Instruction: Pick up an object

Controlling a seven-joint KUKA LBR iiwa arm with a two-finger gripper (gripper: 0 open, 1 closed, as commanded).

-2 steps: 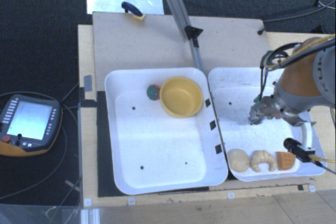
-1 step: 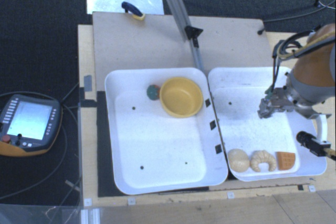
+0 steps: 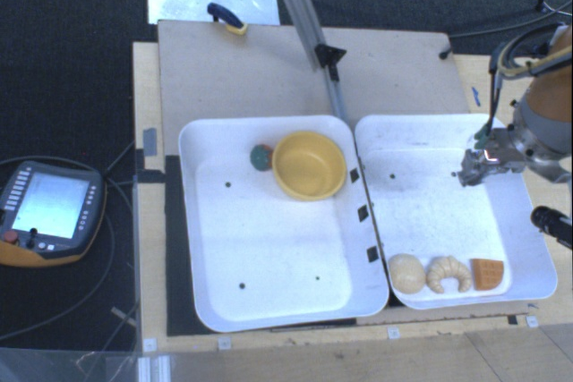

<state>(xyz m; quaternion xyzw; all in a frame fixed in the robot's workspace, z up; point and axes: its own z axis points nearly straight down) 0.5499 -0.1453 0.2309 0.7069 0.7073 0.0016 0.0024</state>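
the grey metal gripper (image 3: 472,172) hovers over the right shallow white bin (image 3: 421,201) (can't tell its fingers' state), holding nothing visible.

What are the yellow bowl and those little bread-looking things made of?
The yellow bowl looks like smooth moulded plastic: even colour, soft sheen. The round bun, croissant and toast piece look like toy food, probably plastic or foam; too small to be sure.
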